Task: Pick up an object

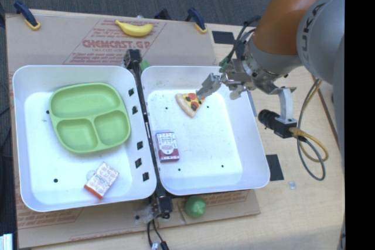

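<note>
A toy pizza slice [190,103] lies in the upper left part of the right bin [246,149]. My gripper [221,89] hovers over that bin's upper right, just right of the slice. Its two fingers stand apart, so it is open, with nothing between them. The left fingertip [206,87] reaches close to the slice's right edge; whether they touch I cannot tell. A small red and white carton [167,146] lies by the right bin's left wall.
The left bin [23,126] holds a green divided plate [89,116] and a red and white packet [101,179]. A yellow banana [134,27] lies on the cardboard behind the bins. A green ball [195,206] sits before the right bin. Cables [309,149] trail at the right.
</note>
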`<action>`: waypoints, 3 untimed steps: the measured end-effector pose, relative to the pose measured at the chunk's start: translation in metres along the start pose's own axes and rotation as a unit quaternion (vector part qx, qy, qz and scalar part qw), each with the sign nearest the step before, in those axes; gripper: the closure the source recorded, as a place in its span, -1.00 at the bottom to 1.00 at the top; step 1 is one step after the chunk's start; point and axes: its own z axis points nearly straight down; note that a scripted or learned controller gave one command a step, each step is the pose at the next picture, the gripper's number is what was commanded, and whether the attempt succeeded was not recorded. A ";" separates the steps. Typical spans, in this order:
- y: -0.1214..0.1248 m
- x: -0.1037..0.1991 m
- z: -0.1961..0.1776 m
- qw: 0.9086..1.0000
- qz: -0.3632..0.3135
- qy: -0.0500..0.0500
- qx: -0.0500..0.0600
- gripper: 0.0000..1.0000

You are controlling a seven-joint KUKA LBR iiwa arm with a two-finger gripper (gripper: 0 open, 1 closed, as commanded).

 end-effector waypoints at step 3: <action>0.078 -0.057 0.129 1.000 -0.002 -0.001 0.000 -1.00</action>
